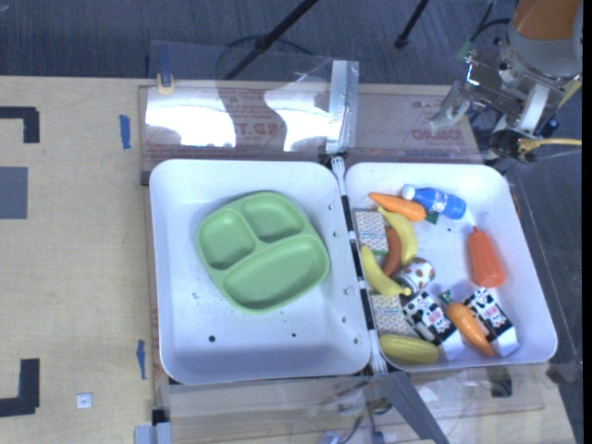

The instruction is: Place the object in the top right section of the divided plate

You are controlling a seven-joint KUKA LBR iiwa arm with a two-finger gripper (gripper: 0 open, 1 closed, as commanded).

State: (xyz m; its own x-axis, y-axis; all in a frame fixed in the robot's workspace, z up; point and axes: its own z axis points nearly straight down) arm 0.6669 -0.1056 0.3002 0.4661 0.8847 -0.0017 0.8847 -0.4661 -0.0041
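Across the left white bin [176,340] lies the green plastic divided plate [264,249], its top right section bare; which toy is meant I cannot tell, as all lie heaped in the right white bin [535,322]. Crowding is the risk: yellow bananas [377,271], orange carrots [468,328], cow-print cartons [424,314] and a blue bottle [438,203] touch, so a grab may slip or snag neighbours. The fingers [453,107] hang apart, clear above the bin's far corner.
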